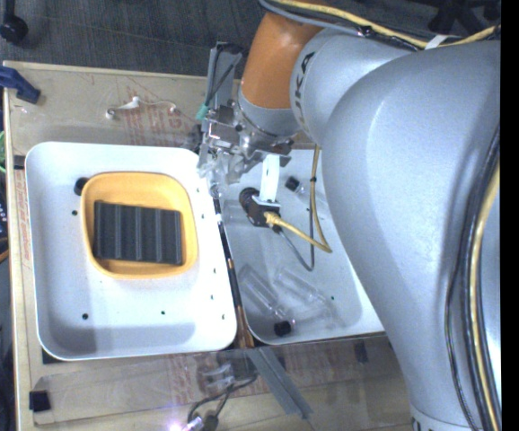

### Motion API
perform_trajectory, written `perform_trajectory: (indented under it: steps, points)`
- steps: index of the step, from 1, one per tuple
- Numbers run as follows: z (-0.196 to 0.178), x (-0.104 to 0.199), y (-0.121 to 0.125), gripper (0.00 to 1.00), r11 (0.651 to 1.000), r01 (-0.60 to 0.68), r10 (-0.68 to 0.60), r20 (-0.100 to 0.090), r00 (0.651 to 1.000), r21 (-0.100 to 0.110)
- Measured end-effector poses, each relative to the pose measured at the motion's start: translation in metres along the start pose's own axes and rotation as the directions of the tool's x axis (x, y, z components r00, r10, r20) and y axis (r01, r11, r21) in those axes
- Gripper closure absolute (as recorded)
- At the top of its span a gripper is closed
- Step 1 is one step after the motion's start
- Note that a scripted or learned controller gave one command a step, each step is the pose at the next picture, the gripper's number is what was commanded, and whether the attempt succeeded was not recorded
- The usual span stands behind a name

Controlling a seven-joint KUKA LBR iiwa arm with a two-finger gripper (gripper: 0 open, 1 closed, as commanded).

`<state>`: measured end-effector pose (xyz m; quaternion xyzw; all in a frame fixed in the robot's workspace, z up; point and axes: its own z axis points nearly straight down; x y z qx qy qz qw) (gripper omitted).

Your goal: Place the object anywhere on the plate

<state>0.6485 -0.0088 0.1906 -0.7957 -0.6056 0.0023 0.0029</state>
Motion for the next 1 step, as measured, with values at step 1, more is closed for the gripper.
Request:
perform_trajectory:
  steps: [1]
  points:
    - [-0.0001, -0.0006, 0.0002, 0.00, 1.000, -0.001, 0.001, 0.000, 1.000, 0.000]
